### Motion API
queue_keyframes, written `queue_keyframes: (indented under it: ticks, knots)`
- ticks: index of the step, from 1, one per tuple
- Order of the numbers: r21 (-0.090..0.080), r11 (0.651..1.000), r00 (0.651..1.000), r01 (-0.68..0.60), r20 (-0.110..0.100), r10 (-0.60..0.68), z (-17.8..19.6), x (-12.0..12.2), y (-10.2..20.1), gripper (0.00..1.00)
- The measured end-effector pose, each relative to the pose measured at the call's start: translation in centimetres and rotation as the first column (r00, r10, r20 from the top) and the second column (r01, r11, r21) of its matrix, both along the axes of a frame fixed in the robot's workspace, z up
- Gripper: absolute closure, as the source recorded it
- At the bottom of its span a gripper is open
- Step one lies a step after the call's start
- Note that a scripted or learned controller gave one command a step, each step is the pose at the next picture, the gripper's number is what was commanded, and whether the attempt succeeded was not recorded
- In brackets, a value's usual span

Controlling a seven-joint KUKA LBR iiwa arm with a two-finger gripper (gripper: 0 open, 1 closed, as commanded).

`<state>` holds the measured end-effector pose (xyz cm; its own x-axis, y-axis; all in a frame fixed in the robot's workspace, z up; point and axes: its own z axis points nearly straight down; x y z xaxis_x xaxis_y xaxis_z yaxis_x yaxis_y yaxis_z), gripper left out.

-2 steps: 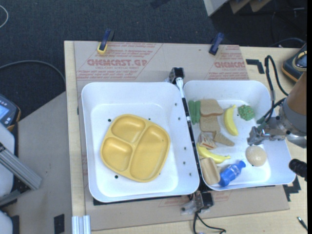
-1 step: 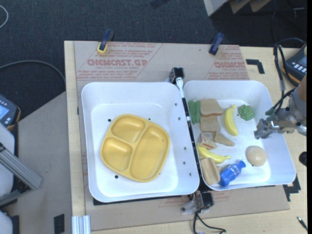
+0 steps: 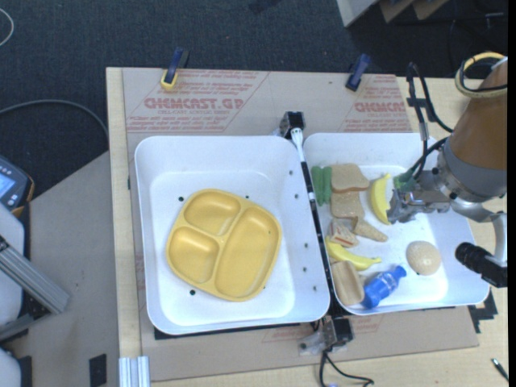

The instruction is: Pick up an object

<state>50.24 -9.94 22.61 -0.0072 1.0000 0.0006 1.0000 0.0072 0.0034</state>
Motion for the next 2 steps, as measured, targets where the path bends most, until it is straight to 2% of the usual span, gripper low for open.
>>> queue_keyframes:
  ticks: [2]
  knots:
    - [0.000, 1.000, 1.000, 0.002, -0.001, -0.002, 1.1, 0.8, 11.6, 1.00]
